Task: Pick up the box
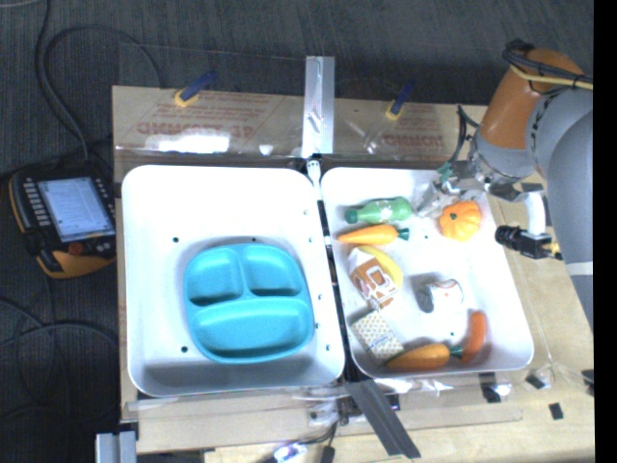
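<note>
The box point(374, 285) is a small orange and white carton. It lies in the right bin point(511, 287), left of centre, leaning against a yellow banana point(381, 260). Just below it lies a second small packet point(376, 335) with a checkered print. My gripper point(445, 179) hangs at the bin's far right corner, above a small orange pumpkin point(460, 220) and well away from the box. The arm's orange band point(511, 104) and grey links come in from the right.
The right bin also holds a green bottle point(378, 210), a carrot point(370, 233), a grey and white object point(439, 295), an orange sausage point(475, 331) and a brown roll point(418, 358). The left bin point(154, 220) bears a blue divided plate point(251, 299).
</note>
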`<state>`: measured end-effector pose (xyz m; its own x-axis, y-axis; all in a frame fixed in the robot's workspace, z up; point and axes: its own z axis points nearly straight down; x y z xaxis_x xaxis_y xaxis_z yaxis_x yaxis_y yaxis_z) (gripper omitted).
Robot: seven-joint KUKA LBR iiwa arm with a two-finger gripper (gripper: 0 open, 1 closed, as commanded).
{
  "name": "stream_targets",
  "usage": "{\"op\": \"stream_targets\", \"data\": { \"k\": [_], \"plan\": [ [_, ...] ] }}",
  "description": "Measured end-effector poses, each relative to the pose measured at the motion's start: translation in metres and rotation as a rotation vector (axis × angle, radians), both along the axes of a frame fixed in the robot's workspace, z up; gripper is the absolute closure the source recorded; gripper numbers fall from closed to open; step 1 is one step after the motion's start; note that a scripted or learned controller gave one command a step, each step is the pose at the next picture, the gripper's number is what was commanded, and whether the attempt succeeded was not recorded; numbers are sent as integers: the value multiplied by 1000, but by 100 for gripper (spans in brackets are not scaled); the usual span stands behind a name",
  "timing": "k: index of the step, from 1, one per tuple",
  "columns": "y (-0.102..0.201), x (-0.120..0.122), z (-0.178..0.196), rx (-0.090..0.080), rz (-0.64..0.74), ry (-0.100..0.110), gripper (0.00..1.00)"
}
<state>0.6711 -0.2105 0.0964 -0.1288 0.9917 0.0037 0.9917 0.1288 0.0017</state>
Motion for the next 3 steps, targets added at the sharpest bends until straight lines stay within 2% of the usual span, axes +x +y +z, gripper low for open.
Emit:
{"op": "stream_targets", "data": {
  "k": [1, 2, 3],
  "plan": [
    [1, 1, 10, -3, 2, -1, 100],
    [-11, -1, 176, -6, 92, -1, 100],
    [-10, -1, 185, -8, 94, -1, 100]
  ]
}}
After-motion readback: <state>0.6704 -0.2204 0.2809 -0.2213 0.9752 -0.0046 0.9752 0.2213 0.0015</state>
